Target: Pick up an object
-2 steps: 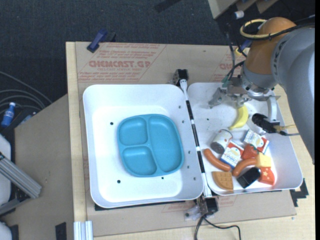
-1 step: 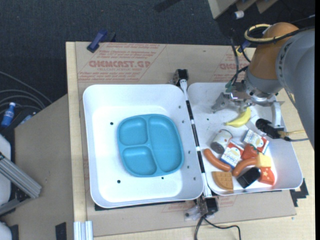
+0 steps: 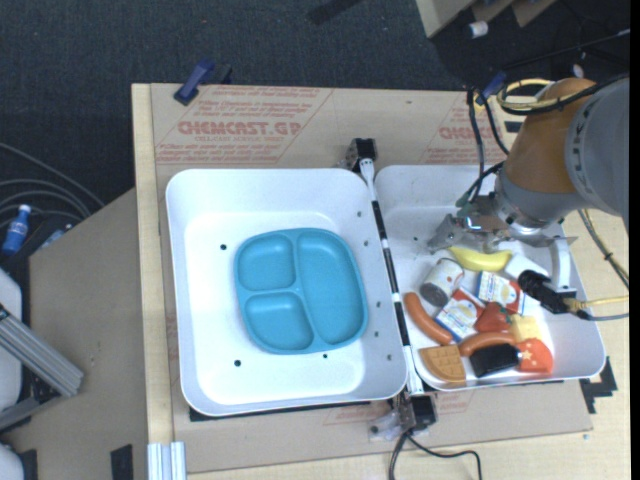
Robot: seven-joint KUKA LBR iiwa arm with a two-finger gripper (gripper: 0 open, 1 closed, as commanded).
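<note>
Camera view, fixed above bench: grey arm with orange band (image 3: 560,138) reached in over the shallow white right-hand bin (image 3: 420,193), the landmark for these notes. Beside that bin, touching along its near wall, sat the shallow white left-hand bin (image 3: 200,228) holding a blue three-compartment plastic plate (image 3: 298,290). Inside the right-hand bin lay a heap of small toy foods, its upper edge marked by a yellow plastic banana (image 3: 482,259). Two-finger gripper (image 3: 478,224) hung just above the banana; finger spread could not be told. Judged step: approach, nothing grasped. Next move would call for a descent onto the banana, then closing.
</note>
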